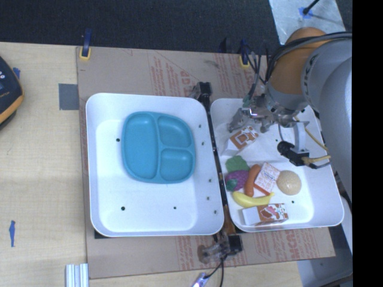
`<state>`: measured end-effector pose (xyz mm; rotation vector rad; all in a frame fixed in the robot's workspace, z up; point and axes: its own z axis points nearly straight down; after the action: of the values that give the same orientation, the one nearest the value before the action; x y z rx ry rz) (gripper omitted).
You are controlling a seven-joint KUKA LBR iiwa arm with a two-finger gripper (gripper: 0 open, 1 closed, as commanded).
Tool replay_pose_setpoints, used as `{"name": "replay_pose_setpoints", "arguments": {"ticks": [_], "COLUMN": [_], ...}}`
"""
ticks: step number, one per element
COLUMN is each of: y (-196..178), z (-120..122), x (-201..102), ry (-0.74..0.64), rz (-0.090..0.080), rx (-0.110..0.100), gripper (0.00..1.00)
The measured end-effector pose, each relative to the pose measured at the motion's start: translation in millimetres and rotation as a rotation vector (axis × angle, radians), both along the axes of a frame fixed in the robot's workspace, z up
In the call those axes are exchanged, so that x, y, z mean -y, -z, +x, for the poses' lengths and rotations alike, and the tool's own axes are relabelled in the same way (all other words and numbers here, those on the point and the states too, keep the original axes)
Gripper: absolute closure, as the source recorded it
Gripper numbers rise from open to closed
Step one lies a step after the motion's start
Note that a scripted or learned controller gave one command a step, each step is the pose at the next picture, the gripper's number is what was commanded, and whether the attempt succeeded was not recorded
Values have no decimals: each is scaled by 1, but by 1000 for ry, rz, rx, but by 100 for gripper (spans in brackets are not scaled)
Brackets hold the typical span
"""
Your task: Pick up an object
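Left bin (102,217): holds one blue divided plate (158,147), lying flat near the centre, well apart from the arm's working area.

Right bin (326,217): holds a cluster of toy food. At the left wall, a green piece (236,163) sits above a purple grape bunch (236,179); below them lies a yellow banana (251,199). Further right: an orange carrot-like piece (252,179), a red-and-white packet (267,178), a round beige item (289,183), and a small carton (272,213) near the front wall. Nearer the back, a small brown-and-white carton (243,139) lies alone.

Gripper (251,117): positioned low over the back of the right bin, just beside that brown-and-white carton. Whether its fingers are spread or closed cannot be told from this angle; nothing is seen between them.

Assessment: the brown-and-white carton is the nearest candidate. It is judged light, thin-walled and somewhat crushable, with smooth faces; best taken across its narrow sides. It stands apart from the cluster, so little obstructs it, though the bin's left wall is near.
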<state>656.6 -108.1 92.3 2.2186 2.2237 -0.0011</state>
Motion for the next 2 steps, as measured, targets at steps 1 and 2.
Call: {"name": "replay_pose_setpoints", "arguments": {"ticks": [1,2], "y": [1,-10], "z": [-12,-11], "x": [-8,-7], "ry": [-1,-1], "rz": [0,0], "rx": [-4,-5], "gripper": [0,100]}}
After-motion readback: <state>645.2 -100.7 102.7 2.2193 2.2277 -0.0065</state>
